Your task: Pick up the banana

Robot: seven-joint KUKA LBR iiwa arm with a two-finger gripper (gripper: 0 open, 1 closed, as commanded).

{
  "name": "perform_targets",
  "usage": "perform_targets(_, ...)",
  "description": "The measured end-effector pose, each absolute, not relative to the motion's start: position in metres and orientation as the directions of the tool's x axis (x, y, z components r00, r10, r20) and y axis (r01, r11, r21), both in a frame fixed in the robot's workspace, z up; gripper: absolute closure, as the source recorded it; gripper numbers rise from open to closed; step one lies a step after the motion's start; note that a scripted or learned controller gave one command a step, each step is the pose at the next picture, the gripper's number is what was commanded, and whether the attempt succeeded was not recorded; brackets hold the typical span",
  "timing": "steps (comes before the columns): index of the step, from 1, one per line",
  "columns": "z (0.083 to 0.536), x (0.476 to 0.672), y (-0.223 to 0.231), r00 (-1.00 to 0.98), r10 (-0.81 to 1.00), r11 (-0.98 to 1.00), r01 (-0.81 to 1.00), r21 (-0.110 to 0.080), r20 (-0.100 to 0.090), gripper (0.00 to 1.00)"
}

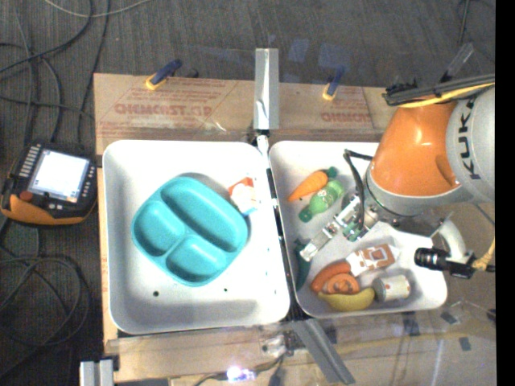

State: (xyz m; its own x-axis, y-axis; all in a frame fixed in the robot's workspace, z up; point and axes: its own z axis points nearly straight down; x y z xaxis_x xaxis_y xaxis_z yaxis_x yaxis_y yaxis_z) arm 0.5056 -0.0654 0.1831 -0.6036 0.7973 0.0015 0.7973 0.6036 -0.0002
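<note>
Lying at the near edge of the right bin [418, 300], the banana [352, 299] is showing as a yellow curve, tucked just under an orange-brown toy [336, 278] that is touching it from above. A small grey can [392, 288] is sitting just beside the banana's right end, and a white-and-brown packet [372, 257] is resting a little farther back. Toward the far left corner of that bin, a carrot [309, 184] and a green bottle [319, 199] are lying side by side. The gripper [328, 233] is hanging over the middle of the bin, between the green bottle and the orange-brown toy, apart from the banana and holding nothing; whether its jaws are open or closed cannot be told from this slanted view. The grey arm with its orange band [414, 155] is reaching in from the right. The left bin [121, 296] is holding a teal divided tray [190, 228] and a small red-and-white toy [243, 194]. The task appears to be in its approach step: the next move calls for travelling toward the near edge and descending on the banana without catching its close neighbours.
</note>
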Motion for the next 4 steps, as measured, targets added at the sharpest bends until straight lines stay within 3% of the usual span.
perform_targets(1,0.183,0.483,0.002,-0.462,0.887,0.462,0.887,-0.003,0.002,0.0)
perform_targets(2,0.182,0.487,0.101,-0.418,0.909,0.418,0.909,-0.004,0.001,0.0)
perform_targets(3,0.125,0.482,0.172,-0.398,0.917,0.398,0.917,-0.007,0.0,0.0)
perform_targets(4,0.262,0.57,0.13,-0.401,0.916,0.401,0.916,-0.003,-0.005,0.0)
